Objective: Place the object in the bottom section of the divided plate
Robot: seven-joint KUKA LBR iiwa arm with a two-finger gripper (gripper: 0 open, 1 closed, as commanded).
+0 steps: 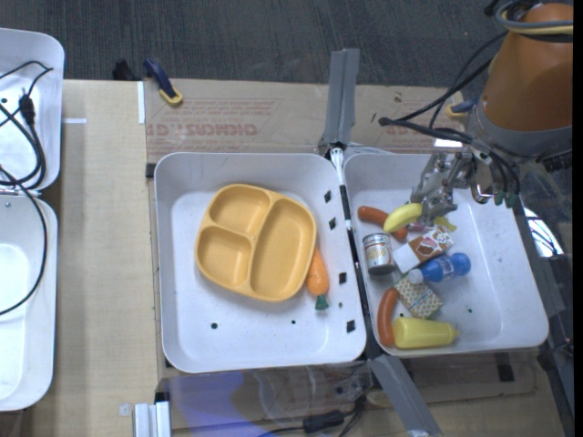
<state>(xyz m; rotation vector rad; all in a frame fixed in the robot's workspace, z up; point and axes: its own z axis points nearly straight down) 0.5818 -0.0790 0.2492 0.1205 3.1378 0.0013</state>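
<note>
- The gripper point(437, 194) is hanging over the far part of the right bin point(510, 326), right above the pile of toy food; whether it is open, closed or gripping anything I cannot tell, since the metal parts are blurring into one another.
- Which object the task means is a judgement: the banana point(403, 217) is lying just below and to the left of the gripper, touching or nearly touching it, so it is looking like the target.
- The banana's long axis is running roughly left to right with a slight tilt, its left tip pointing towards the divider between the bins.
- Far to the left of the gripper, in the left bin point(182, 335), the divided plate point(258, 240) is sitting with nothing in any section.
- A carrot point(317, 279) is lying just outside the plate's near-right rim, touching it, its long axis running near to far.
- As I am judging it, the task is barely starting: nothing is placed, and grasping, carrying and setting down are all remaining.
</note>
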